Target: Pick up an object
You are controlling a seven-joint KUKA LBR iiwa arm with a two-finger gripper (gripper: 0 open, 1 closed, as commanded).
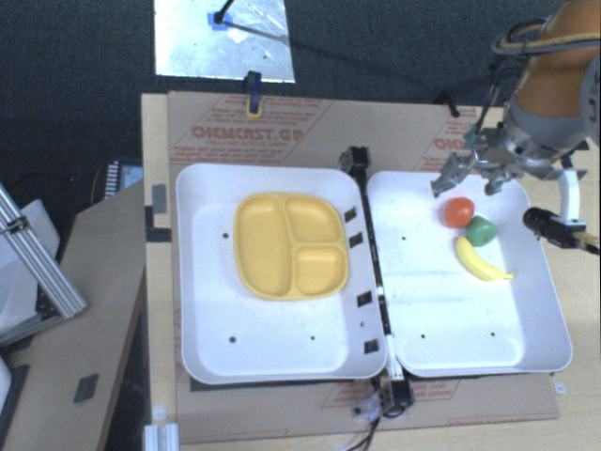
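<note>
Just below tool [467, 174], tomato [457, 212] touching green piece [482, 230], banana [482, 260] beyond; tool hovering empty, fingers spread; risking nudging clustered pieces apart, closing on nothing

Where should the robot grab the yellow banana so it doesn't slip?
Probably around the banana's thick middle, coming straight down from above. It lies flat in the right bin, and its lower side is clear. The green ball touches its upper end, so stay away from there.

Tray [289, 245] in left bin [202, 346]; three toy foods [472, 233] in right bin [451, 336]
</note>
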